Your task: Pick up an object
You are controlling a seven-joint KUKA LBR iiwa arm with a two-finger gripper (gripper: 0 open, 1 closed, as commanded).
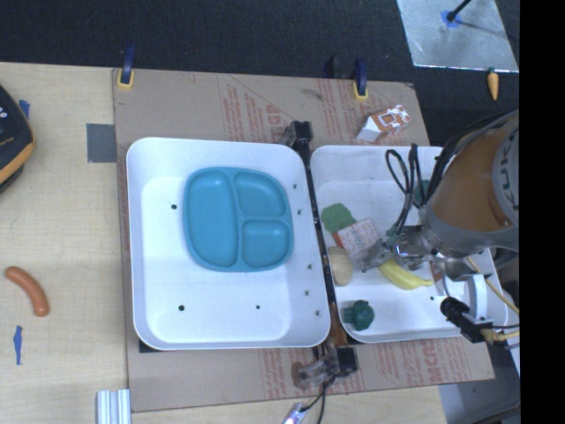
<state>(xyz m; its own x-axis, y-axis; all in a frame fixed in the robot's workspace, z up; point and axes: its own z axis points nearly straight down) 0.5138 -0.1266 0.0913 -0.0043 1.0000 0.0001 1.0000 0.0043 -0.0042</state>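
Right now, by item:
Arm: grey KUKA arm w/ glossy orange band (472,184) reaches in from the right, over the right bin; black cables loop beside it.
Gripper: metal two-finger gripper (388,253) is low in the right bin, tip near the pink packet and banana. Can't tell if fingers are apart or closed, and nothing is clearly seen between them.
Right bin: shallow white plastic bin (371,162), smooth, rounded corners, holds the small objs.
Banana: yellow curved plastic banana (404,276), just beside the gripper, on the bin floor.
Packet: pink-and-white crinkled packet (357,235), approx. mid-bin, next to the gripper tip.
Green piece: flat, leaf-like green item (336,215), just above the packet.
Pale obj: small rounded cream-coloured lump (341,268), near the bin's left wall.
Dark green obj: knobbly dark green lump (358,314), near the front edge of the bin.
Left bin: matching white bin (159,254), touching the right one side by side.
Plate: smooth teal plastic plate w/ three compartments (238,218), flat in the left bin.
Bench: orange sausage-shaped toy (27,290) on the light wood at far left; small orange-white carton (384,124) on brown cardboard behind the right bin.
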